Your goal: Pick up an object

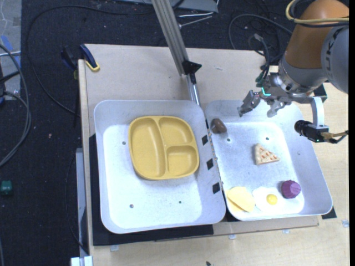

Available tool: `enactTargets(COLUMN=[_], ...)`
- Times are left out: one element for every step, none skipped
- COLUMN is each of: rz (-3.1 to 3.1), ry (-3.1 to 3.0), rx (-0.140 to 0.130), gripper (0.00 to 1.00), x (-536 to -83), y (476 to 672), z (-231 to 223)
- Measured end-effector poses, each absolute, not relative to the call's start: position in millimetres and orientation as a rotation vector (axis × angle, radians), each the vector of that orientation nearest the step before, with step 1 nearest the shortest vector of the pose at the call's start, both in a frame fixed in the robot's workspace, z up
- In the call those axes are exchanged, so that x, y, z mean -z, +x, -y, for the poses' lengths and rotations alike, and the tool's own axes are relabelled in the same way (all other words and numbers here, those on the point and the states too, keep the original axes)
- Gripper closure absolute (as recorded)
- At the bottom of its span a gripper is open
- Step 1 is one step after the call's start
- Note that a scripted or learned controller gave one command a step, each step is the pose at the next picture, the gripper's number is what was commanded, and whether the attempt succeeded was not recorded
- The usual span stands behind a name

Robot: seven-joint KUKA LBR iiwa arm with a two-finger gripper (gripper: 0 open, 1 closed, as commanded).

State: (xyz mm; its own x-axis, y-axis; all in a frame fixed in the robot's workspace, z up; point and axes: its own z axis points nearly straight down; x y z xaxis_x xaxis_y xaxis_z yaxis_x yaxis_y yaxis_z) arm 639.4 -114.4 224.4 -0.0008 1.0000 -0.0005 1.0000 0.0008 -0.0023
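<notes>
Toast [266, 154], a ridged triangle, lies in the right bin [319, 173]; the gripper [258, 107] hangs spread wide, holding nothing.

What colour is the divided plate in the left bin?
Yellow: the divided plate is a plain mustard yellow, clear in the camera view.

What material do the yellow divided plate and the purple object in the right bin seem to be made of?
The yellow divided plate looks like moulded plastic with a smooth, matte finish: one even colour and soft, rounded compartment ridges. The purple object is probably plastic or rubber toy food: its colour is uniform and its edges are rounded, but it is too small to tell for certain.
</notes>
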Motion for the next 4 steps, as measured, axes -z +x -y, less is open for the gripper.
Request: enactTargets(rz=[2.223, 2.221, 2.218, 2.22], ry=[-2.221, -2.22, -2.221, -2.221], rx=[-0.001, -0.003, -0.004, -0.004], gripper=[0.0, 0.0, 0.0, 0.0], x=[-225.7, -182.9, -123.4, -90.7], y=[640.0, 642.1, 635.2, 634.9], z=[114.4, 113.6, 118.5, 118.3])
